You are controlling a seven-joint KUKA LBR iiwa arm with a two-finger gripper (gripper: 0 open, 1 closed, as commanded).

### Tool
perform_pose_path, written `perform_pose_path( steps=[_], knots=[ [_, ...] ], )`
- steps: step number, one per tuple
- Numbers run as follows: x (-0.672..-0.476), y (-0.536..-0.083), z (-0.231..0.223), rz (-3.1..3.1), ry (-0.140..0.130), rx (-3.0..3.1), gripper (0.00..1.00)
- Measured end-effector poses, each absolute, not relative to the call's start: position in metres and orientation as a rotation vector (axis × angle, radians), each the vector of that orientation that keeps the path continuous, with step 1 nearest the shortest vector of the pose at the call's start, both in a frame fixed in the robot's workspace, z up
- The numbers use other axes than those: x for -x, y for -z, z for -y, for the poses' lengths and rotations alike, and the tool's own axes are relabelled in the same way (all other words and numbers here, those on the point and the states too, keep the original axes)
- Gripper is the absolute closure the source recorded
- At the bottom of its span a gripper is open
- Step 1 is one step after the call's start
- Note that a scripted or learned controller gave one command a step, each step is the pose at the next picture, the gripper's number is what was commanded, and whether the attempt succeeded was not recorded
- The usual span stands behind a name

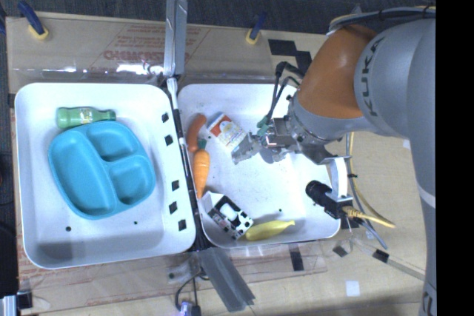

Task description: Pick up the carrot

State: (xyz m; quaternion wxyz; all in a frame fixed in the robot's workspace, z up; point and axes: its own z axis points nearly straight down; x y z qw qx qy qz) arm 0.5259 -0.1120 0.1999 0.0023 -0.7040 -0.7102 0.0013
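The tool (248,148) hangs over the middle of the right bin (296,218), pointing toward the bin's left wall; whether it is parted or closed cannot be told from this view, and nothing is visibly held in it. The carrot (201,169) lies well to the left of the tool, on the bin floor close against the left wall, its long axis running along that wall. A second orange-red piece (195,131) sits just beyond the carrot's far end, nearly touching it, and a small white and orange carton (224,131) lies between that piece and the tool. A banana (268,229) and a black and white block (229,216) lie below the tool, near the front edge of the bin. The left bin (29,233), holding a blue divided plate (100,168) and a green bottle (83,115), plays no part in this step. The step in hand appears to be the approach. Recommended procedure: carry the tool left until it is centred over the carrot's thicker middle, set the closing direction across the carrot's width, and keep clearance from the wall. Descend only after the adjacent orange-red piece is outside the closing path. The likely faults are wall contact or capture of the wrong item.
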Motion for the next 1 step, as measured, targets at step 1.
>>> perform_pose_path(
  steps=[1],
  knots=[
    [-0.5311,-0.0917,0.0987,2.586,-0.004,1.784,0.0]
  ],
)
